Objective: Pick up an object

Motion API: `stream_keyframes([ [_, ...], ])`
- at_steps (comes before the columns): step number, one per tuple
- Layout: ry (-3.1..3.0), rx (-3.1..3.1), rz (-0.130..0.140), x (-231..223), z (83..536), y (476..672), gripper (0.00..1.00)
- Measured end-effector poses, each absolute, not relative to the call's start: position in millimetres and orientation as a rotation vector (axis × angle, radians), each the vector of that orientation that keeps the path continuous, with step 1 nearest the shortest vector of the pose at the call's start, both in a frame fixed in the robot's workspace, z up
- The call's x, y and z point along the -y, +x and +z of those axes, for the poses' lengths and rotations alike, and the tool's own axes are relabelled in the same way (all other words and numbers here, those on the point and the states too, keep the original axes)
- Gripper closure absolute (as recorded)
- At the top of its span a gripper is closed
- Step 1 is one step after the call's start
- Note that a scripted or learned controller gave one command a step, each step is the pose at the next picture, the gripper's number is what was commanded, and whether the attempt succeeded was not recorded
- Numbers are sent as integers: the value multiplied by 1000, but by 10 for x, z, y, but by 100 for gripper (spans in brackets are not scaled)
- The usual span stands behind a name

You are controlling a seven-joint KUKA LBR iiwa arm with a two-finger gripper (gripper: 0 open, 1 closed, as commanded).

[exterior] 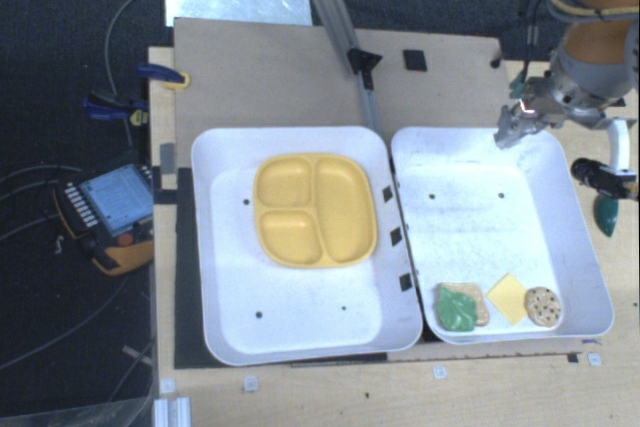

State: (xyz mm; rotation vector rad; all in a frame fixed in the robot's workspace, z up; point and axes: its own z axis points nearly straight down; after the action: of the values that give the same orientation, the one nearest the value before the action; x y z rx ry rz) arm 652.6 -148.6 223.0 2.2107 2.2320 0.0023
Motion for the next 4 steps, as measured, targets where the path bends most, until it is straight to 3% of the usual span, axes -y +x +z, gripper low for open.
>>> stream_keyframes([
  [2,2211,-2234,2,491,2255,6125,100],
  [4,2212,-2234,1,-637,2188,5885,100],
])
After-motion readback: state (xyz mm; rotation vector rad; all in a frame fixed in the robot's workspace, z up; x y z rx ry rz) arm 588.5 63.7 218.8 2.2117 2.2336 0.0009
